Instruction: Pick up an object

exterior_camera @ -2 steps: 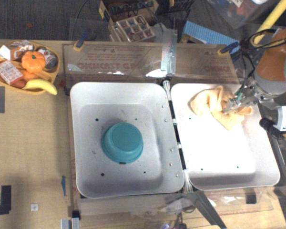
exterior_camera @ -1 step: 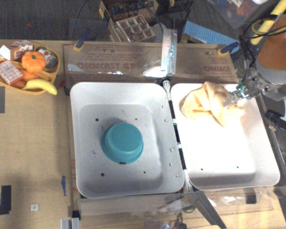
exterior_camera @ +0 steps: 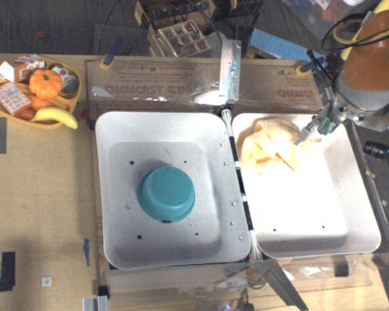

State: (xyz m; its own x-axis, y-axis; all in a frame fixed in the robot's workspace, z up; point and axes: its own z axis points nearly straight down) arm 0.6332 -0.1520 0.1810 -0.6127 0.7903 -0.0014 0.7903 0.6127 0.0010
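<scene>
— Where is your pincer [exterior_camera: 305, 137]?

— At two o'clock, low in the right bin [exterior_camera: 350, 238], tips at the edge of the crumpled yellow cloth [exterior_camera: 269, 149]; closest soft target. Whether they are apart or together, I cannot tell.

— And the teal bowl [exterior_camera: 167, 193]?

— Upside down, centre of the left bin [exterior_camera: 117, 135], at nine o'clock.

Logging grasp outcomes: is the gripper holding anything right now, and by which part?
Cannot tell. The gripper sits at the right edge of the pale yellow cloth in the right bin, but no cloth is visibly between its tips.

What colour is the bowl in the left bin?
Teal blue bowl, seen in the camera view.
</scene>
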